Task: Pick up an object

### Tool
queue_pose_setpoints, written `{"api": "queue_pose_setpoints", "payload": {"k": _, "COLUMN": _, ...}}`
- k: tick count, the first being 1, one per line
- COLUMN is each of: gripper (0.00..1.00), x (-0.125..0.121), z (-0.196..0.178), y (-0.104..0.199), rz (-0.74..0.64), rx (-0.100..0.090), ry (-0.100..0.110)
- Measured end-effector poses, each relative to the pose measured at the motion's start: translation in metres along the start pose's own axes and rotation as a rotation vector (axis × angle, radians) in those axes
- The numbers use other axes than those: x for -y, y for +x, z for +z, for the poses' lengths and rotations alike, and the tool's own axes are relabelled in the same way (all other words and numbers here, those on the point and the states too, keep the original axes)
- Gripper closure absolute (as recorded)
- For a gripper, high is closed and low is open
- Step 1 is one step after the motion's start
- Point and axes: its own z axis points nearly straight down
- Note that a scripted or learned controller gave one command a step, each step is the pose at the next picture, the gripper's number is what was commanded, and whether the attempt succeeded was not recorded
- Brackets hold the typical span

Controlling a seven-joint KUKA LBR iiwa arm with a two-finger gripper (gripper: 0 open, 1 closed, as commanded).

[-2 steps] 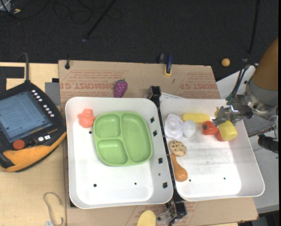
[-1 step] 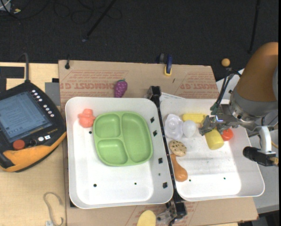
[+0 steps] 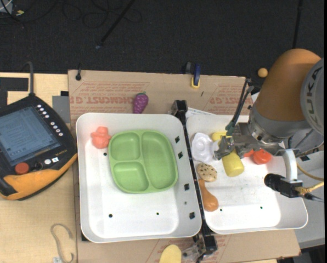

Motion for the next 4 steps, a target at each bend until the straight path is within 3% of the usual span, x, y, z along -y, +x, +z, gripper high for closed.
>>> {"api": "queue_pose_setpoints", "payload": {"k": 2, "gripper": 1.0, "x": 0.007, "z": 0.011, "y": 0.0, "rz": 0.009, "rx": 0.002, "ry": 0.001}}
{"api": "queue_pose_setpoints", "payload": {"k": 3, "gripper": 1.0, "x": -0.002, "z": 0.0, "y": 0.015, "rz": 0.003, "rx": 0.002, "ry": -0.002}}
{"api": "queue_pose_setpoints", "payload": {"k": 4, "gripper": 1.0, "x": -0.006, "z": 0.006, "y": 0.003, "rz": 0.005, "rx": 0.003, "ry": -0.001}}
